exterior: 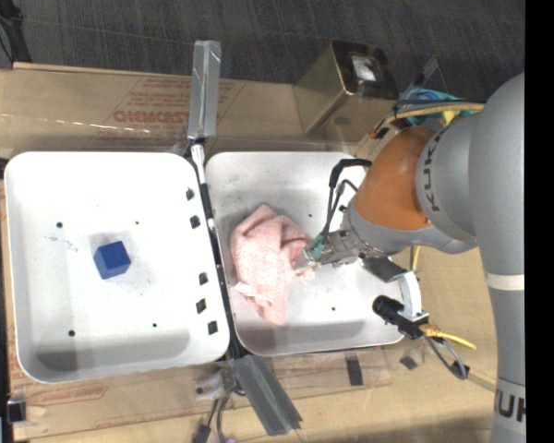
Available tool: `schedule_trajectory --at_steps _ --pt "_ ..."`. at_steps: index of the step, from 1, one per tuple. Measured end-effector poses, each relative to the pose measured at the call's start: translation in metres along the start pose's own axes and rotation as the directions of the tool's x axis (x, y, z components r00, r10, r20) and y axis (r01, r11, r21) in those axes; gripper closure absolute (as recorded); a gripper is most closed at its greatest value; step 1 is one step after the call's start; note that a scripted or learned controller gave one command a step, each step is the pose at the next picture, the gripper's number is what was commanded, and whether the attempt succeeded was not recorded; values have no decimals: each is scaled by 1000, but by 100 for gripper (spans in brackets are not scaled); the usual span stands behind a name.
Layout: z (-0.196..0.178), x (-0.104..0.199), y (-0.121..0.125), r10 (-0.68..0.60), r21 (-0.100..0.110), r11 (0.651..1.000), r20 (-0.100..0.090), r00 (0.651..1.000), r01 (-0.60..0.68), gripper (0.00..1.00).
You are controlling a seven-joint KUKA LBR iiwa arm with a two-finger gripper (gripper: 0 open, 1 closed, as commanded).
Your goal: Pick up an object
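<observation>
A crumpled pink cloth [265, 261] lies in the right bin [286, 173], toward its left side. My gripper [311, 255] is down in that bin at the cloth's right edge, touching or nearly touching the fabric. The grey arm with its orange band [397, 187] reaches in from the right above it. A small blue cube [113, 258] sits alone in the left bin [92, 173], far from the gripper.
A metal divider [203, 90] runs between the two bins at the back. A brown box [346, 86] stands behind the right bin. Cables and a black fitting [397, 314] hang near the right bin's front right corner.
</observation>
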State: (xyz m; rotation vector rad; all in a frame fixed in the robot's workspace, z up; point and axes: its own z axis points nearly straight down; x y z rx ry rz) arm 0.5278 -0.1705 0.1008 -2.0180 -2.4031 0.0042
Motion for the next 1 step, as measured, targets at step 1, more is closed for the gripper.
schedule_trajectory --at_steps 1 --pt "-91 46 67 207 -1 978 0 978 -207 100"
